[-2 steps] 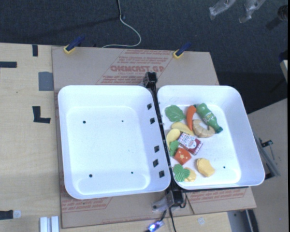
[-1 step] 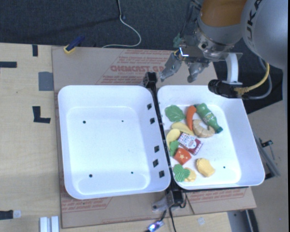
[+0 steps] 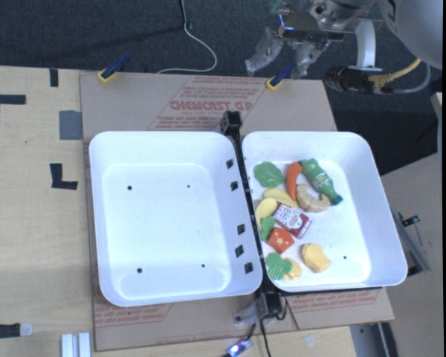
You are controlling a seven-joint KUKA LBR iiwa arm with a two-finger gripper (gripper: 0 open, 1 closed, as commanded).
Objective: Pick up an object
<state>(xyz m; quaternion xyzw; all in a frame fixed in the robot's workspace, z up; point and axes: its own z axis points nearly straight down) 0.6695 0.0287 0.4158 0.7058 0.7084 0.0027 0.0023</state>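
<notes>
Two white bins side by side on worktop. Pile of toy food in right bin. Hand up high past far edge of bins, well apart from toys, fingers spread wide, holding nothing.

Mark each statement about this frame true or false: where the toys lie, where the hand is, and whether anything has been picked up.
1. All the toy food lies in the right bin. True.
2. The hand is down among the toys. False: it hangs above the bench beyond the bins' far edge.
3. The green toy bottle lies in the left bin. False: it lies in the right bin, beside the orange carrot.
4. The hand holds a toy. False: nothing shows between its fingers.
5. A red carton lies among the toys. True.
</notes>
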